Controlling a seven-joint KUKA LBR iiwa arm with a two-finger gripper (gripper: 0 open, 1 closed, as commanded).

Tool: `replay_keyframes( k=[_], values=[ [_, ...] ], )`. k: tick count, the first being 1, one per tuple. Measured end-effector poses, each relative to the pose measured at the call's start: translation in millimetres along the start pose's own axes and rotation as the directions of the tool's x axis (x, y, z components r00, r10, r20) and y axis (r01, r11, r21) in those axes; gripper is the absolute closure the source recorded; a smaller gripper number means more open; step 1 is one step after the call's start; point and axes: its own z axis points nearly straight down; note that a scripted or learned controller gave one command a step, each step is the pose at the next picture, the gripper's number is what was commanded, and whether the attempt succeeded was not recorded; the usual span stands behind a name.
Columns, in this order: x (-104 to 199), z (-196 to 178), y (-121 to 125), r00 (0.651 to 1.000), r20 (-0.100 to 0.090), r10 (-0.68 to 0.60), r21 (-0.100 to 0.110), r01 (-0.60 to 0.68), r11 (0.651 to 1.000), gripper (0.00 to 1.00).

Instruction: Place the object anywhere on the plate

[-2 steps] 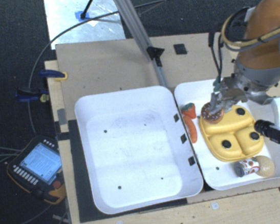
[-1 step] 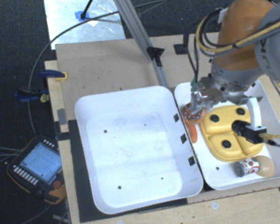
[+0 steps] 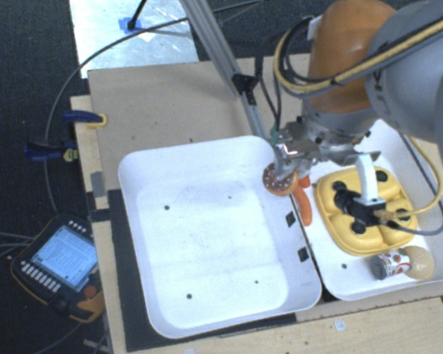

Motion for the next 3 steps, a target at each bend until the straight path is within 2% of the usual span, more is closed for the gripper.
replay_keyframes(
  k=[2, 3],
  values=[
    [94.8, 29.0, 47.1, 1.0, -0.001, 0.0, -0.001, 0.0, 1.0, 1.0],
    [93.9, 10.8, 44.4, 1.0, 0.0, 0.003, 0.0, -0.003, 1.0, 1.0]
  ],
)
